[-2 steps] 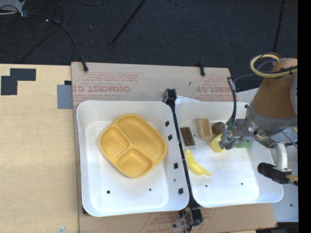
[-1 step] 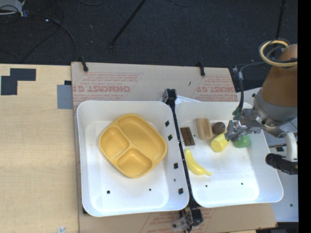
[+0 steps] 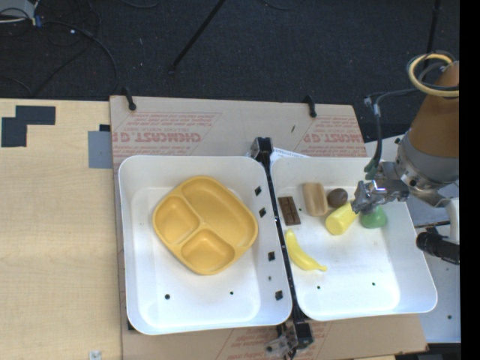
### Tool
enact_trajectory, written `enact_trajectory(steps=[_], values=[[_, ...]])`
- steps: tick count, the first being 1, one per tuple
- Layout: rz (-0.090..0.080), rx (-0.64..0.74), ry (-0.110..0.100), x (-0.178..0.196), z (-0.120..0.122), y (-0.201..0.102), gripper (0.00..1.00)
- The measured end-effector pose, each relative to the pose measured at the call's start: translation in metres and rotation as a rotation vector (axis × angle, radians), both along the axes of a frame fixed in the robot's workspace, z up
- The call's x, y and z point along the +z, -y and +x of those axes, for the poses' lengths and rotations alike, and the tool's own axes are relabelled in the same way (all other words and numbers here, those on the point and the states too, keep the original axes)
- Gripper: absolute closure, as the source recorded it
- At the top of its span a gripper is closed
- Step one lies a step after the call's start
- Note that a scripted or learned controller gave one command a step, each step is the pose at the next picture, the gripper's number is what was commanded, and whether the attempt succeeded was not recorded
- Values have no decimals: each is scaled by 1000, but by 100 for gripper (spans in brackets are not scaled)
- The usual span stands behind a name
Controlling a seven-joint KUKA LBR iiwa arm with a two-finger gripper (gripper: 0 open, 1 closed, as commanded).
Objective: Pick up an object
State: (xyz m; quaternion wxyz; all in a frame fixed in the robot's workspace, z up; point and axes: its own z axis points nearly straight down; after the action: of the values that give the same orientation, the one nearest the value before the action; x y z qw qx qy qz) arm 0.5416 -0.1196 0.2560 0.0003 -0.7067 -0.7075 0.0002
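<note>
Claw (image 3: 366,199) low over green object (image 3: 373,217).

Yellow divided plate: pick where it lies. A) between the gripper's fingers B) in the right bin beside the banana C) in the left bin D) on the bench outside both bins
C: the yellow divided plate lies alone on the floor of the left bin, across the divider from the banana.

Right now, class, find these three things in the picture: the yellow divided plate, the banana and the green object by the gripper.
yellow divided plate (image 3: 196,195): camera view, its upper compartment.
banana (image 3: 302,256): camera view, its middle.
green object (image 3: 374,218): camera view, its visible top.
</note>
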Motion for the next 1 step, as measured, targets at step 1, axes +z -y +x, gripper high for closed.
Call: enact_trajectory(steps=[1], values=[[1, 3, -2, 2, 4, -56, 100]])
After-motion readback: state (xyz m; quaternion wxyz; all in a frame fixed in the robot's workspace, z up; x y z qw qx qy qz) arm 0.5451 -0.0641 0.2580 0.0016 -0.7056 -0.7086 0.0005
